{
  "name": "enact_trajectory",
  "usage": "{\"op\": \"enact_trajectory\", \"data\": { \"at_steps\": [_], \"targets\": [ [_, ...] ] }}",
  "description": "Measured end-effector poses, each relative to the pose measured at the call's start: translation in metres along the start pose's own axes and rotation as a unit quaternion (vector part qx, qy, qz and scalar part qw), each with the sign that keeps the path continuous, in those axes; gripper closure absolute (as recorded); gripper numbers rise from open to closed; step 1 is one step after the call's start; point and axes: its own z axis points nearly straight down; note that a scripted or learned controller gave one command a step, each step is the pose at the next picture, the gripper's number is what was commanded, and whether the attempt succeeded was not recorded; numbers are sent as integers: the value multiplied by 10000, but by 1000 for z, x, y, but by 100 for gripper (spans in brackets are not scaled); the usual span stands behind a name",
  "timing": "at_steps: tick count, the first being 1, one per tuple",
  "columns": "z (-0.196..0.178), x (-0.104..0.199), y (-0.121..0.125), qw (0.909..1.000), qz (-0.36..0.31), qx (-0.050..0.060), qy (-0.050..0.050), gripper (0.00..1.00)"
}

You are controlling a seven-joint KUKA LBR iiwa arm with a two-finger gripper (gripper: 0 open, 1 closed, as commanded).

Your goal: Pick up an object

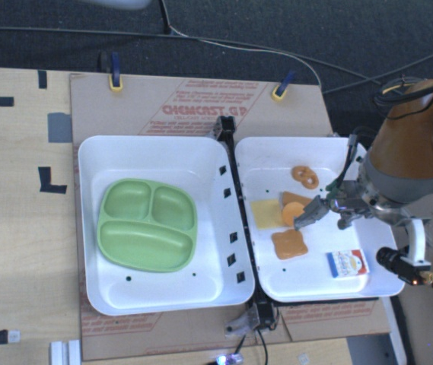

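My gripper [307, 215] reaches in from the right and hangs low over the middle of the right bin [277, 152]. Its tip is right beside an orange round piece [291, 214], which lies on the edge of a yellow cheese slice [264, 213]. A brown toast piece [289, 244] lies just below the tip. Towards the back of the bin sits a pretzel [304, 176], and a small blue and white carton [347, 264] rests at the front right corner. Nothing is visibly held.
The left bin [94, 154] holds a green divided plate [148, 225]. A black divider [235, 204] runs between the two bins. The arm's orange band and wrist [402, 154] tower over the right bin's right rim. Cables cross the dark floor behind the bench.
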Motion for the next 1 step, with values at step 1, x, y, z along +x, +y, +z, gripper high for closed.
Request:
{"op": "enact_trajectory", "data": {
  "at_steps": [1],
  "targets": [
    [-6, 0, 3, 10000, -22, -70, -11, 0]
  ]
}}
